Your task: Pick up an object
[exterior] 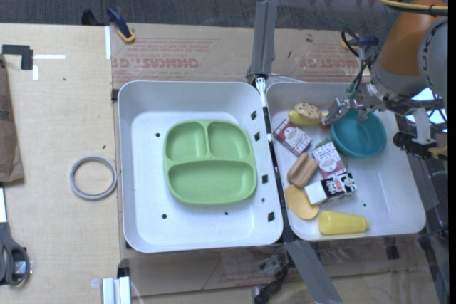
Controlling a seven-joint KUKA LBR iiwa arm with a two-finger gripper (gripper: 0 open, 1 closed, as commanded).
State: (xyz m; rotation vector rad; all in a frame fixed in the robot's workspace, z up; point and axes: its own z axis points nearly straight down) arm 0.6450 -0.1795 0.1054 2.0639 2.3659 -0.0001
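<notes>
- While the gripper [340, 110] hung over the back of the right bin [399, 213], I could not tell its state.
- It sat at the left rim of a teal bowl [360, 139], just beside a cookie [307, 110] on something yellow, perhaps a banana [305, 119].
- Nearer the front edge lay a bread roll [302, 169], small cartons [329, 156] and a yellow block [342, 223].
- A descent could have glanced off the bowl's rim, tipping it or nudging the cookie.
- Packed items risked a double or missed grab.
- The left bin [135, 174] held a green divided plate [210, 161].
</notes>
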